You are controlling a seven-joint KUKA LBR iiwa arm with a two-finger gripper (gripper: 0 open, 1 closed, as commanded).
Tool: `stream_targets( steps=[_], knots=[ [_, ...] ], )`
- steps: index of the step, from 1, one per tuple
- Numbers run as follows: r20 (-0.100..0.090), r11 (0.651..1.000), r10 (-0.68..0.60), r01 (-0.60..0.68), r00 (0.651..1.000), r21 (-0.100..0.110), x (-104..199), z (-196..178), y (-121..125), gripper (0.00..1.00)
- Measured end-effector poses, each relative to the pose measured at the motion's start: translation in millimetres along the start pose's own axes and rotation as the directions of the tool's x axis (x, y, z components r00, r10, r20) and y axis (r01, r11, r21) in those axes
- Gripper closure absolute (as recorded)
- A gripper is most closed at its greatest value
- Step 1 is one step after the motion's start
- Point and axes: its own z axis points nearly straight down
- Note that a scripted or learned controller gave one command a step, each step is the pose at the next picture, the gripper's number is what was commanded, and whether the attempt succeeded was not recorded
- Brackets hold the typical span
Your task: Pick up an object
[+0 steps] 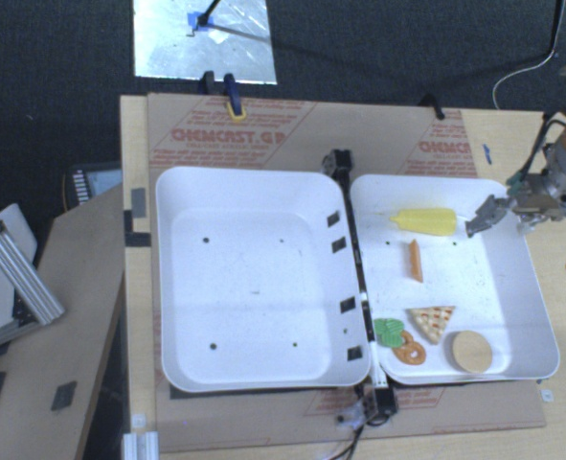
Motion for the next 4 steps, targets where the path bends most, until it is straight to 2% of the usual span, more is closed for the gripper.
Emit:
stream_targets(
  steps=[1, 2, 3, 4],
  knots=[
    [-0.002, 1.0, 0.002, -0.002, 1.0, 0.005, 19, 30, -57, 0.0],
    [-0.001, 1.0, -0.004, 0.004, 1.0, 0.0, 85, -35, -90, 0.0],
    [-0.003, 1.0, 0.0, 0.0, 1.0, 0.009, 104, 78, -91, 0.0],
    [-0.002, 1.0, 0.002, -0.002, 1.0, 0.003, 106, 109, -90, 0.0]
  ],
)
